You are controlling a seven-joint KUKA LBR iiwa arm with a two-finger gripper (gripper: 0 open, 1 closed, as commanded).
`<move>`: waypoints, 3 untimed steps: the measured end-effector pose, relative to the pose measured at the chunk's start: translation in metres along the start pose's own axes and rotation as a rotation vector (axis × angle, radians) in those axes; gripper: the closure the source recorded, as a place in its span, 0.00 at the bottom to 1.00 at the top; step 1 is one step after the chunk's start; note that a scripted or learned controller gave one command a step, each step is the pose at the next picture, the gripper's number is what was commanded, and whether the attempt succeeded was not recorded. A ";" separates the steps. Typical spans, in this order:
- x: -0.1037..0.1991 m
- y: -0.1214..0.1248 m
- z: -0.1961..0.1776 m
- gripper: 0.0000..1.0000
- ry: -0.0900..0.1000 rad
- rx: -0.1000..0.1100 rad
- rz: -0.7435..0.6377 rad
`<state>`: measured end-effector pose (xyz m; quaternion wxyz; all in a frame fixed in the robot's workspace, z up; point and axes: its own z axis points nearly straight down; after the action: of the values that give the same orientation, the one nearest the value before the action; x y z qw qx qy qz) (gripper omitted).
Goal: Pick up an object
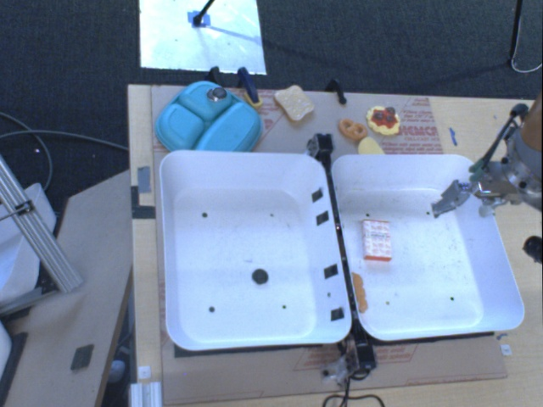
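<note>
A small red-and-white box (377, 240) lies flat in the middle of the right bin (492, 308). An orange piece (359, 292) rests against that bin's left wall. A small dark round object (260, 275) sits on the floor of the left bin (182, 227). My gripper (467, 205) hangs over the right bin's upper right part, to the right of and above the box. It is open, with one finger (447, 199) pointing left and nothing between the fingers.
Behind the bins on the bench lie a blue divided plate (208, 121), a toast slice (294, 103), a pretzel (351, 128), a small tart (383, 119) and a yellow piece (370, 147). A black divider (333, 227) runs between the bins.
</note>
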<state>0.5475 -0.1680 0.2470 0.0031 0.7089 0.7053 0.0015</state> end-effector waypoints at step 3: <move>0.051 0.037 0.160 1.00 0.000 -0.002 -0.014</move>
<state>0.5859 -0.1171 0.0868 0.0040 0.7040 0.7102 0.0022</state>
